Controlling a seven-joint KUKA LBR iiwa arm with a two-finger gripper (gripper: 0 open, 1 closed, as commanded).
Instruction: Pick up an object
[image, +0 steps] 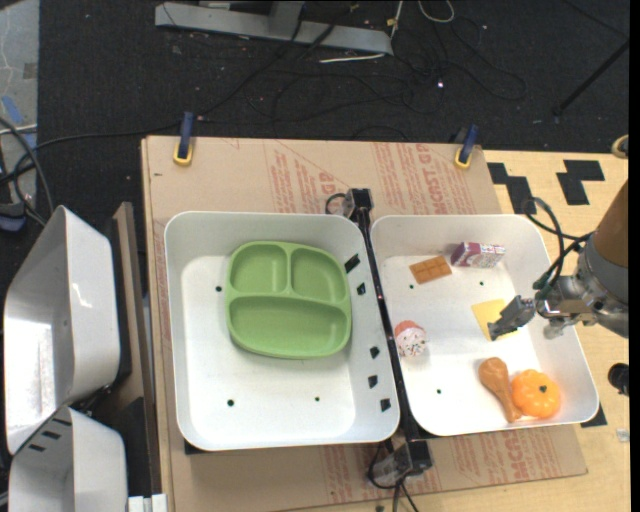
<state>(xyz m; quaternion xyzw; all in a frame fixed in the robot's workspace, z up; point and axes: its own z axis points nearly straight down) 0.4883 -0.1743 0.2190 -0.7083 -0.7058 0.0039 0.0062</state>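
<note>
**benchwatcher:** Over at 3 o'clock in the right bin (420, 420), the gripper (512, 318) hangs right above the yellow card (487, 316), dark fingertips overlapping its right edge. Honestly can't tell whether the claw is apart or together from this angle, and nothing is visibly caught in it.

**gripnerd:** If the card's the target, that looks like a pain. It looks thin, flat and light, lying flush on the floor, so no edge to pinch. Probably just slides.

**benchwatcher:** Agreed. I'd go for the orange pumpkin (537, 394) at 5 o'clock instead. Round, chunky, looks like light plastic, though maybe slick. Squeeze across its widest part. It's touching the drumstick (497, 385), so that might get nudged.

**gripnerd:** The purple carton (476, 254) at 12 o'clock has flat sides, probably stiff enough, and sits apart from the brown cracker (430, 269). The little white jar (410, 339) at 9 o'clock looks grabbable too, but it's near the wall.

**benchwatcher:** The left bin (200, 400) has the green tray (290, 300), too wide to pinch anyway.
</note>
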